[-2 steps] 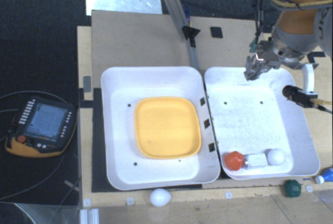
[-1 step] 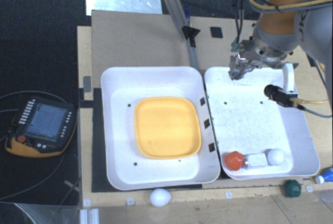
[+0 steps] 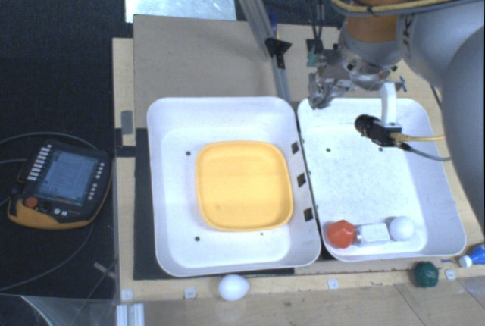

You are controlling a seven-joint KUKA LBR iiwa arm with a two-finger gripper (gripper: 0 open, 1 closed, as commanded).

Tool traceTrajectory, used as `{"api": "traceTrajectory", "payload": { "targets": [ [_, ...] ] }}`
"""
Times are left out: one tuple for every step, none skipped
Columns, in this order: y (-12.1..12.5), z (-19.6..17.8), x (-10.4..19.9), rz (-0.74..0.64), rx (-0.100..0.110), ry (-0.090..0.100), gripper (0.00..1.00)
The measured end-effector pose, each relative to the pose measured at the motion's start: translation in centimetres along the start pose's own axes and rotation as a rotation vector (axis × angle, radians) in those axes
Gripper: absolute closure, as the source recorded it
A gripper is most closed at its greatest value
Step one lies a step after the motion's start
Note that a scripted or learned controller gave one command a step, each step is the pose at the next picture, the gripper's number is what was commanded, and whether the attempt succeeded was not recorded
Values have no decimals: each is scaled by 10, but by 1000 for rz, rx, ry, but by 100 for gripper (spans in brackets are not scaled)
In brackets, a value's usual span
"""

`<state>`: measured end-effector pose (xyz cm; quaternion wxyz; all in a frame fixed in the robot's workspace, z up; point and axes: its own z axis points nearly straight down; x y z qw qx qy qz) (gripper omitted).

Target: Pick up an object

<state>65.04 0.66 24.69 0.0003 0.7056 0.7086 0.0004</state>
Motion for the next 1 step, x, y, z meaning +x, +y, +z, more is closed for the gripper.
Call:
{"api": "traceTrajectory", "payload": {
  "targets": [
    [6, -3, 48, 0, 0, 1, 100]
  ]
}}
